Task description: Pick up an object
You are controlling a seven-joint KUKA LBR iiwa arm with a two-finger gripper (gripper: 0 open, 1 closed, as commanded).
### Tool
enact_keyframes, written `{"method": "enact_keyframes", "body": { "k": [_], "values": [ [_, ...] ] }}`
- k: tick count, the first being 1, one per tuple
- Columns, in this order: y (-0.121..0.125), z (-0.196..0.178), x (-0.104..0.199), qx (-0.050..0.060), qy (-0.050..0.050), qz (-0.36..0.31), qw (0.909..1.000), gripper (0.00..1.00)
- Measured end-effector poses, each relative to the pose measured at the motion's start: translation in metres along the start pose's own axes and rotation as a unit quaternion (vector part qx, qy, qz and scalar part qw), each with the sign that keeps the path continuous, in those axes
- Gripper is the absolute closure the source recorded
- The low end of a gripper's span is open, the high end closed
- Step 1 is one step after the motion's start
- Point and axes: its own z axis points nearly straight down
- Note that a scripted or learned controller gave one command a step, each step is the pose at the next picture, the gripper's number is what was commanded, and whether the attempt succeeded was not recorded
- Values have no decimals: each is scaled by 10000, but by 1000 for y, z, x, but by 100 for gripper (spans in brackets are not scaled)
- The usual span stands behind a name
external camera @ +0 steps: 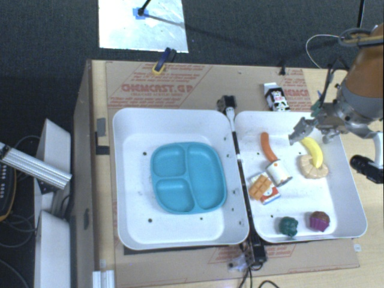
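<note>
Grey metal is what my end effector shows, hanging over the far part of the right bin; I cannot tell how wide it stands, and I see nothing clamped in it. Just below and beside it lies a yellow banana, curved and smooth, resting against a pale, rough-looking round piece. I judge the banana the likeliest target, since I am poised right at its far end. To the left lies a slim orange carrot-like stick; nearer sits a small white cylinder touching a ridged orange block. Along the near wall sit a knobbly green lump and a purple one, well apart from me. In the left bin lies a glossy blue divided tray, probably a place for sorted items. Both bins rest on a cardboard-covered counter.
</note>
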Motion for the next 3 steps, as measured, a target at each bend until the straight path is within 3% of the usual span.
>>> {"method": "enact_keyframes", "body": {
  "k": [1,2,3],
  "values": [
    [45,96,29,14,4,-5,10000,0],
    [69,163,12,8,-2,3,10000,0],
    [71,151,12,-19,-4,-3,10000,100]
  ]
}}
